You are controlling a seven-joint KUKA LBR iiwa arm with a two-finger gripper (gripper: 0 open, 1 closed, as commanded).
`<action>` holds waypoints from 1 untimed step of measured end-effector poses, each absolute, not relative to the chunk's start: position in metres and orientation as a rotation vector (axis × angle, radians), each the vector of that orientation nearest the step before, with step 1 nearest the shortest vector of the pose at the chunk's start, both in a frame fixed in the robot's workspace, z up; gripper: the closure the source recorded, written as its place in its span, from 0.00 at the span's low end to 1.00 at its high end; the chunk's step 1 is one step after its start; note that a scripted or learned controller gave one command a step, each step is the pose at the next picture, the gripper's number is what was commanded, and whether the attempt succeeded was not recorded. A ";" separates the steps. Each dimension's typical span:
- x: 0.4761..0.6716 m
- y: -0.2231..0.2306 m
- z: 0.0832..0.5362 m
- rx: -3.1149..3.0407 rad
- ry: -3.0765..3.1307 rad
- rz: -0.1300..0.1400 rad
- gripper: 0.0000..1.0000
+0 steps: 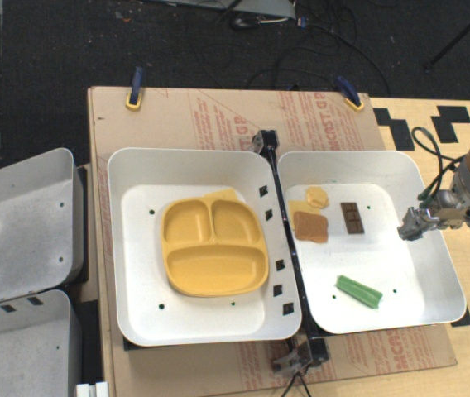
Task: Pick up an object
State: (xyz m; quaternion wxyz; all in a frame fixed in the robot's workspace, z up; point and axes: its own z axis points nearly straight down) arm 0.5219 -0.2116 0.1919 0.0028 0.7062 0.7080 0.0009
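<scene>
The right bin [434, 300] holds a green stick-shaped piece [359, 291] near its front, a dark brown bar [352, 217], a tan square slab [310, 227] and a small yellow round piece [317, 196] at the back left. My gripper [411, 224] hangs over the right bin's right side, to the right of the brown bar and apart from every object. It points leftward from the arm at the frame's right edge.
The left bin [136, 304] carries a yellow three-compartment plate [215, 247]. A black divider with clips [285, 238] runs between the bins. Grey metal trays [20, 222] lie off the bench at left. Yellow-blue clamps [135, 98] hold the board's far edge.
</scene>
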 end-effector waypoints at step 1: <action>0.532 -0.213 0.239 2.213 2.220 0.004 1.00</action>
